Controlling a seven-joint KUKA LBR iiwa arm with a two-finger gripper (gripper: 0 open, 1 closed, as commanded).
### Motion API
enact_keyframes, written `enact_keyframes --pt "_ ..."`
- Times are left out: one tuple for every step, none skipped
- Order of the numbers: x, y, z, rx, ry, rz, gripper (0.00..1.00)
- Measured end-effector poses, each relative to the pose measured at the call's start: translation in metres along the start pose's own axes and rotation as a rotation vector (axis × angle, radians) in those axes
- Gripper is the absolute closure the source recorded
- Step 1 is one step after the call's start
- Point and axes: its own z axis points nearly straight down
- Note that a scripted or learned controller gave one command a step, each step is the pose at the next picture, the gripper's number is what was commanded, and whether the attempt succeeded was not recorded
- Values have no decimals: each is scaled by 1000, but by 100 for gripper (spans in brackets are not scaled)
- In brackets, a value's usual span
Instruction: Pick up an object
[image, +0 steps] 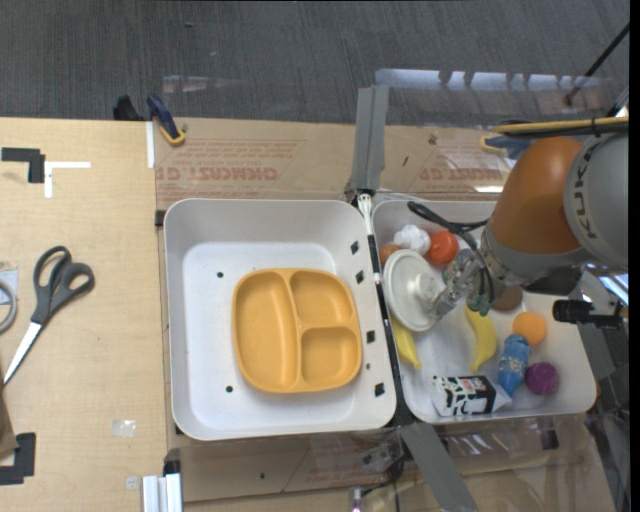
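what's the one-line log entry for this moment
arm: over right bin | gripper: down by white plate | grasp: unclear | left bin: yellow tray | task: not confirmed

Red lettering runs across the cardboard sheet (255, 160) behind the left bin, printed upside down from this camera; it looks like "CHEMICAL GU…" but the ends are unclear. More of the same red print lies on the cardboard (450, 170) behind the right bin, too faint to read. On the grey arm (600, 205), dark letters at the frame's right edge read roughly "KU", cut off by the border. The small black and white carton (465, 395) carries markings too small to make out.
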Motion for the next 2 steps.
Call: enact_keyframes --pt "-17 -67 -140 0 6 103 100" --pt "-38 -16 12 1 6 194 100"
